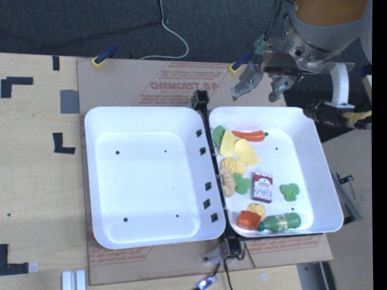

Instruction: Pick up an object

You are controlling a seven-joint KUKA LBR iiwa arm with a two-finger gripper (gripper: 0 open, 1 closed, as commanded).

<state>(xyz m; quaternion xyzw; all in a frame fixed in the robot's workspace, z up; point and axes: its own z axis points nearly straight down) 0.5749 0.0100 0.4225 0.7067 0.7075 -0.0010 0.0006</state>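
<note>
the gripper point(261, 88) hangs above the far rim of the right bin point(314, 156), its 2 fingers spread apart with nothing between them, so the step in hand is choosing a target and coming down on it. every object sits in that right bin, crowded toward its left wall: a red chili point(249, 135) at the far end, yellow pieces point(240, 150) just beside it, a small red box point(262, 186) near the middle, a green floret point(290, 191) apart to the right, and a green bottle point(282, 222) lying along the near wall next to an orange piece point(248, 220). the left bin point(145, 174) holds no objects. to do this well, i'd go for something with free space on both sides. the green floret or the red box look best, since neither touches a neighbour. the chili is closest but lies against the yellow pieces, so the fingers should straddle its narrow width, not its length. descend straight, and close only once low.
</note>
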